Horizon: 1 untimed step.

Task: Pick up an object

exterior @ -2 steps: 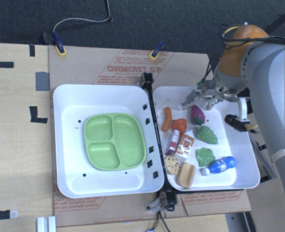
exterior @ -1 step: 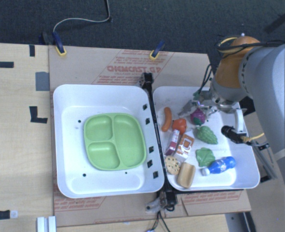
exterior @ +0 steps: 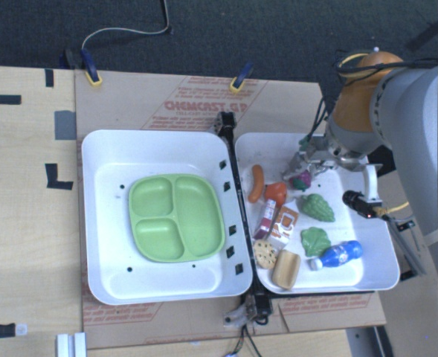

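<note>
Pincer (exterior: 306, 168) of the grey arm hangs low in the right white bin (exterior: 375, 277), far side, just above a small purple toy (exterior: 302, 178); I cannot tell its state; a green three-compartment plate (exterior: 177, 217) lies in the left white bin (exterior: 103, 199).

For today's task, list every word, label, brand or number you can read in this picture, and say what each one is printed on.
"CHEMCAST GP", red print on the brown cardboard sheet under the bins.
Smaller red print beside it: too blurred to read.
Small brown-and-white packet in the right white bin: label too small to read.
</note>
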### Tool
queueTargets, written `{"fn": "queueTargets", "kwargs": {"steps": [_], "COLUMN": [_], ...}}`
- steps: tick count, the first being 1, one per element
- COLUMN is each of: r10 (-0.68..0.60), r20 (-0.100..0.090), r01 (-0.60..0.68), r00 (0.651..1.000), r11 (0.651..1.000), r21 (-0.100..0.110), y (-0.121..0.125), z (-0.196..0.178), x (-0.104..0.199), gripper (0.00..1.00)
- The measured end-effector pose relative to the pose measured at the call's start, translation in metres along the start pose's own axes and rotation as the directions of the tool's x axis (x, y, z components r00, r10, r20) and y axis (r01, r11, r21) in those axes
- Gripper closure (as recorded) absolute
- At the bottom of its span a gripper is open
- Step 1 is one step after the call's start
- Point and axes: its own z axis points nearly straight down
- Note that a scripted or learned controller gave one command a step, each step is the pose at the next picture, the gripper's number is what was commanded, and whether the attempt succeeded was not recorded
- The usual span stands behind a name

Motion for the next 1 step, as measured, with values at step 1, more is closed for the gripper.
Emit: {"fn": "queueTargets", "kwargs": {"steps": [1], "r10": [-0.002], "r20": [-0.006], "r01": [0.002], "r00": [1.000], "r11": [1.000], "r21": [0.003], "y": [0.0009], "z": [-0.0886], "x": [0.0893], "gripper": [1.00]}}
